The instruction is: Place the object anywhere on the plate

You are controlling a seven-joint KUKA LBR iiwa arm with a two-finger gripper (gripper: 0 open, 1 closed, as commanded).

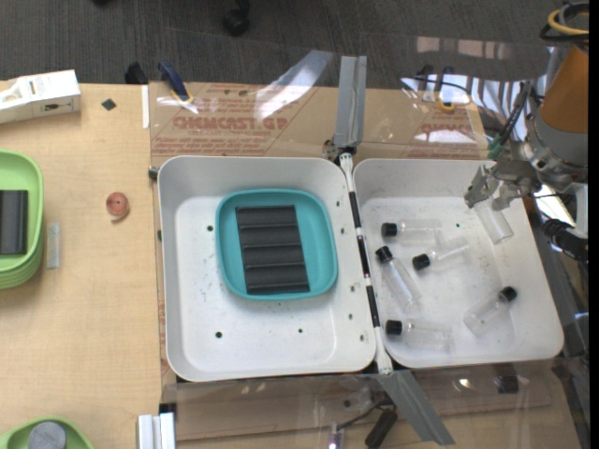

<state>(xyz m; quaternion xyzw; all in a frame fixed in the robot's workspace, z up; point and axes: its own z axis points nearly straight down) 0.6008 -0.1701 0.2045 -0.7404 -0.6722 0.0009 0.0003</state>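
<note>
Camera view shows the grey arm (pixel 562 101) with its orange band entering from the right edge and bending down over the far right corner of the right bin (pixel 524 340). Its gripper (pixel 498 193) hangs just above that bin's far rim region, fingers pointing down and toward the left. A clear vial (pixel 494 221) sits slanted directly under the gripper, its upper end rising between the fingers, which look closed on it, though the clear plastic makes the contact hard to read. The vial's long axis runs from upper left to lower right; I cannot tell which end carries the cap. Other clear vials with black caps lie scattered on the right bin floor: one (pixel 401 229) near the left wall with its cap pointing left, one (pixel 397 275) slanting down to the right from its cap, one (pixel 440 253) in the middle with its cap at lower left, one (pixel 491 309) toward the near right with its cap at upper right, and one (pixel 416 331) near the front with its cap to the left. All lie well apart from the gripper. The teal plate (pixel 227 251) rests in the middle of the left bin (pixel 187 325), carrying a black ribbed block (pixel 271 249) whose long axis runs far to near.
</note>
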